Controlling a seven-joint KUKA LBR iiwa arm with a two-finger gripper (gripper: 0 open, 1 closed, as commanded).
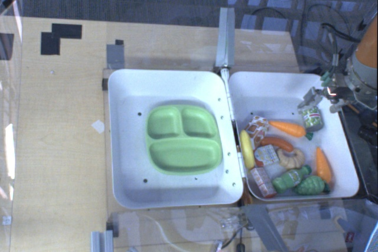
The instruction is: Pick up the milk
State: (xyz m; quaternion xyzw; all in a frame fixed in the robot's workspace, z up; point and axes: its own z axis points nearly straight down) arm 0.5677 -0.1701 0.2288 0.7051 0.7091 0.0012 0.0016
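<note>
The milk [267, 155], a small white carton with an orange label, lies in the middle of the right bin [277, 88] among other toy food. My gripper [322, 102] hangs over the bin's right side, up and to the right of the milk and well apart from it. Its fingers [309, 98] stand open with nothing between them. A small green and purple can [312, 119] stands just below the left finger.
Around the milk lie a yellow banana [247, 150], a brown and white carton [257, 126], two carrots [287, 128], a sausage [276, 143], a pretzel [292, 157], a red box [261, 182] and green vegetables [298, 180]. The left bin [127, 127] holds a green divided plate [184, 138].
</note>
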